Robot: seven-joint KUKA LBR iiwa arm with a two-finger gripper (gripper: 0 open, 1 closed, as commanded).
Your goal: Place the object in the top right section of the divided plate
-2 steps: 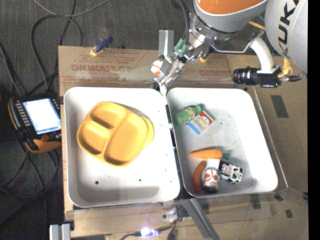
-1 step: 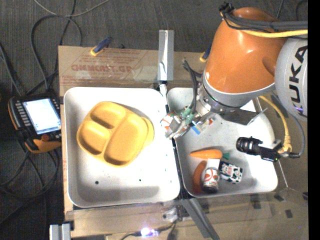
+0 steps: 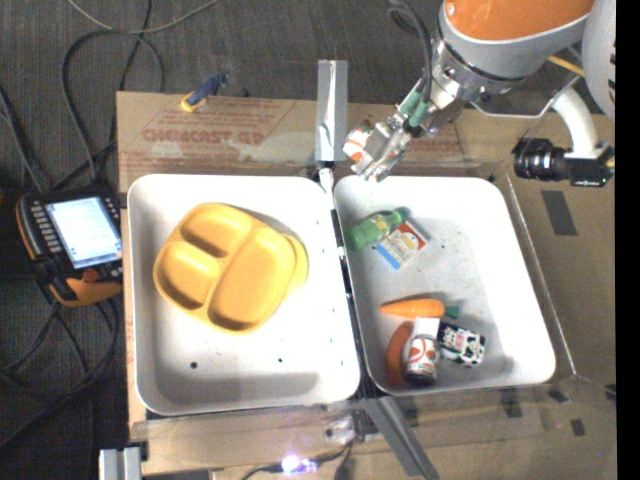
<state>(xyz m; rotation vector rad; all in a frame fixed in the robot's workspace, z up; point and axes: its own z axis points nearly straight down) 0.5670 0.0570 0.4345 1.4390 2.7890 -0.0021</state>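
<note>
While the grey arm with its orange band is reaching in from the right, its gripper is hovering over the far rim of the right bin, close to the seam where the two bins are meeting. A small white and orange object is sitting right at the fingers, apparently pinched between them and lifted clear of the bin (the fingers are blurring together at this angle, so I cannot tell how wide they are standing).

The yellow divided plate is lying in the left bin, turned a little askew, well apart from the gripper.

Down in the right bin, a green bottle is lying on its side just beside a small carton with red and blue print. Nearer the front edge, an orange carrot is resting above a red and white can, which is touching a black and white carton.

On the floor to the left, a handheld pendant with a lit screen is glowing.
</note>
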